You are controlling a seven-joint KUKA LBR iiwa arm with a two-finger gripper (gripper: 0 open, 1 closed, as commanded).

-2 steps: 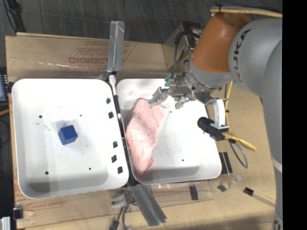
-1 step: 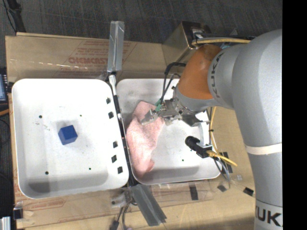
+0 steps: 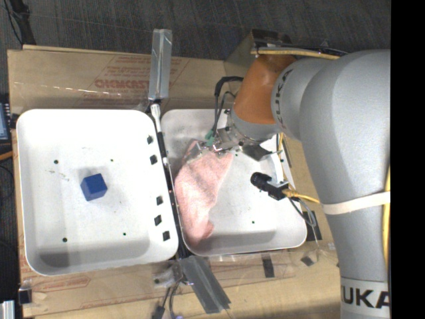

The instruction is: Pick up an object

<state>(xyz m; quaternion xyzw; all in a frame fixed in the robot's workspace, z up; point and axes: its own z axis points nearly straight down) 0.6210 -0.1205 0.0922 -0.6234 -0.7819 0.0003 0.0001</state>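
Observation:
A pink cloth point(image 3: 199, 191) lies stretched in the right bin point(image 3: 265, 234), running from the bin's front left up toward its back. Its upper end is drawn up to my gripper point(image 3: 219, 141), which hangs over the back of that bin below the orange wrist band point(image 3: 255, 98). The gripper is shut on the cloth's top edge, and the cloth's lower end still rests on the bin floor. A small blue cube point(image 3: 93, 186) sits alone in the left bin point(image 3: 40, 244).
The grey arm point(image 3: 339, 131) covers the right side of the bench. A black fitting with a yellow cable point(image 3: 267, 184) hangs over the right bin's right half. A metal divider with black clips point(image 3: 161, 178) separates the bins. Cardboard point(image 3: 86, 78) lies under both.

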